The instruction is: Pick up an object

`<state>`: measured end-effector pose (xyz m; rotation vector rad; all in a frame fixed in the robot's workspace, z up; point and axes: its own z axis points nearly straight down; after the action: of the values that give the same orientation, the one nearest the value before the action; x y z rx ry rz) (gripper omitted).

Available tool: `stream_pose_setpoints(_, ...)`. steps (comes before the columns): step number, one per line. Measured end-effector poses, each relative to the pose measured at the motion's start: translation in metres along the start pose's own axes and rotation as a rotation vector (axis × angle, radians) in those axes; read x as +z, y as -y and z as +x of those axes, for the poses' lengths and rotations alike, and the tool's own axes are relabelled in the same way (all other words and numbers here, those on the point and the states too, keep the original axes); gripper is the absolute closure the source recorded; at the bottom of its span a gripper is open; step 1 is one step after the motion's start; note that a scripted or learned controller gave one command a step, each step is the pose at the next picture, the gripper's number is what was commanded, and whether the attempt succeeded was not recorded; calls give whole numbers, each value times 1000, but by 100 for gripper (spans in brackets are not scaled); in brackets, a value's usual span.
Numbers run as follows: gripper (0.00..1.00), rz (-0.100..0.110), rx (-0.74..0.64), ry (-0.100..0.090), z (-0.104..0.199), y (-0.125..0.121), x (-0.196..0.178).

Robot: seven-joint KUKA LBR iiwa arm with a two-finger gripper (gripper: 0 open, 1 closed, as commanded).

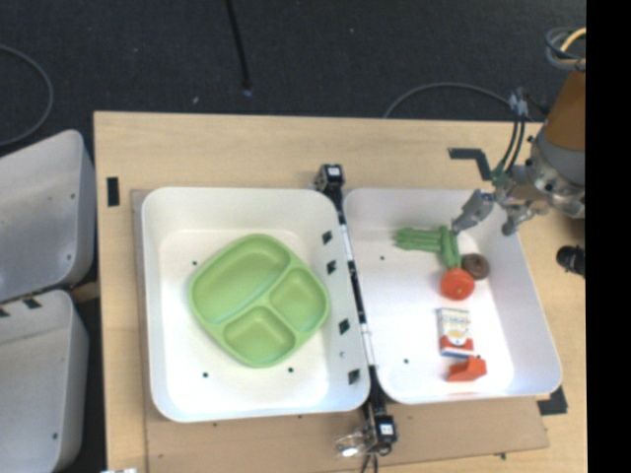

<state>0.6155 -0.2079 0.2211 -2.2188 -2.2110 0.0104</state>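
Arm: you had the arm reaching in from three o'clock, its gripper (pixel 490 208) poised over the upper edge of the right bin (pixel 414 372), at about one o'clock within that bin.
Claw: two fingers showed spread apart, one slanting down toward the green toy (pixel 430 240), the other out to its right; nothing sat between them.
Candidate objects: all lay in the right bin. The green toy lay at twelve o'clock of the bin's floor, its right end just below the left finger. An orange ball (pixel 456 284) sat just below that end, with a small brown round piece (pixel 475 264) touching it at two o'clock. A small printed packet (pixel 454 329) lay at five o'clock of the ball, and a red block (pixel 466 369) just beneath the packet.
Left bin: the left bin (pixel 177 382) held a green divided plate (pixel 258 300), lying flat near its centre.
Progress: as far as you could judge, nothing had been lifted; every object rested on the bin floor.
What was left: lowering over one object, closing on it and raising it. The green toy looked nearest to the claw.
Risk: the ball and brown piece crowded the toy's end, so a closing there could have nudged them.
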Motion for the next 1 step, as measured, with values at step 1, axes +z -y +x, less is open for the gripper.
stream_pose_setpoints(1,0,-12,-2,2,1,-3,-8)
